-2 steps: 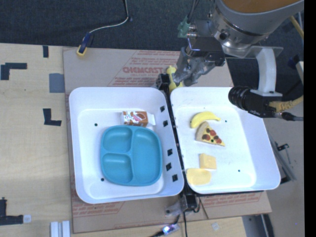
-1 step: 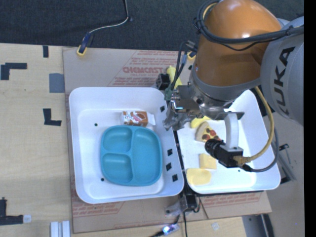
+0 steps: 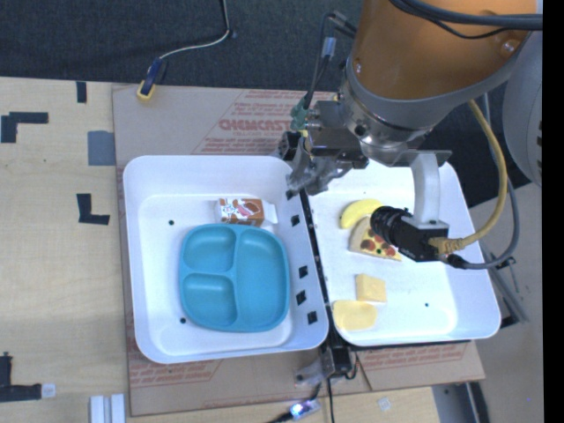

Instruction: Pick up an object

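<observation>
Orange-banded arm section point(image 3: 445, 20): nearest the lens, filling the upper right; grey wrist beneath it, reaching in from the right and bent downward over the seam between the two bins.

Gripper point(image 3: 310, 173): dark, hanging below the wrist at the far end of the divider between the bins, above the right bin's far-left corner. Whether its jaws are open or closed cannot be told; nothing is visibly held between them.

Right bin point(image 3: 476, 320), contents:
- yellow banana point(image 3: 359, 211), just right of the gripper, near the far-left part of the bin;
- pizza slice point(image 3: 374, 245), touching the banana on its near side, partly covered by a black cylindrical fitting point(image 3: 407, 233) attached to the arm;
- pale yellow cheese block point(image 3: 371, 287), nearer the camera;
- second yellow flat piece point(image 3: 354, 315), just beside that block, at the near-left corner.

Left bin point(image 3: 141, 236), contents:
- blue divided plate point(image 3: 234, 276), three compartments, lying flat at the centre;
- small red-and-white packet point(image 3: 241, 210), touching the plate's far edge.

Cardboard sheet point(image 3: 229, 122): under both bins, printed in red.

Yellow-tipped cable point(image 3: 148, 84): on the bench beyond the left bin.
</observation>
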`<state>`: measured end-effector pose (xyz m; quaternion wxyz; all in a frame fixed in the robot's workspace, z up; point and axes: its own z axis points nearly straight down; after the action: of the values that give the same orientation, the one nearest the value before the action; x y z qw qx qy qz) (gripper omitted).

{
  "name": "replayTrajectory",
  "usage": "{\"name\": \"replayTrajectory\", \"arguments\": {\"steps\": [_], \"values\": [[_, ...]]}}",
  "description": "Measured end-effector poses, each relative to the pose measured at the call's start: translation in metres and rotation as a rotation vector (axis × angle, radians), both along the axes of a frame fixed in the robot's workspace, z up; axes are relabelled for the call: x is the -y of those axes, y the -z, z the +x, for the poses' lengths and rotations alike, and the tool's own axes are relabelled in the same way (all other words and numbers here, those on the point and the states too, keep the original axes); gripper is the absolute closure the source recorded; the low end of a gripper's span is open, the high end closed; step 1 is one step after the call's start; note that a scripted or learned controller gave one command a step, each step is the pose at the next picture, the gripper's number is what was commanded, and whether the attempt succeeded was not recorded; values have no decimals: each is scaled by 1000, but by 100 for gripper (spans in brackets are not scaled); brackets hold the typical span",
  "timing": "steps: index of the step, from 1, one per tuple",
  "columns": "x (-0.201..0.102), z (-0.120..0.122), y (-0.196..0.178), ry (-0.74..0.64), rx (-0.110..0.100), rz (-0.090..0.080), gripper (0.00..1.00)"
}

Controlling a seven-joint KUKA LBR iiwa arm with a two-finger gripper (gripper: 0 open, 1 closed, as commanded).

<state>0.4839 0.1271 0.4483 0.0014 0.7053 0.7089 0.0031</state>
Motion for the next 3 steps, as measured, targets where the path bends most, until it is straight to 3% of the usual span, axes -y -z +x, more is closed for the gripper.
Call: {"name": "replayTrajectory", "arguments": {"steps": [1, 2, 3], "values": [[-13, 0, -92, 1, 4, 1, 100], [125, -1, -64, 19, -9, -6, 100], [226, -1, -88, 16, -4, -6, 100]]}}
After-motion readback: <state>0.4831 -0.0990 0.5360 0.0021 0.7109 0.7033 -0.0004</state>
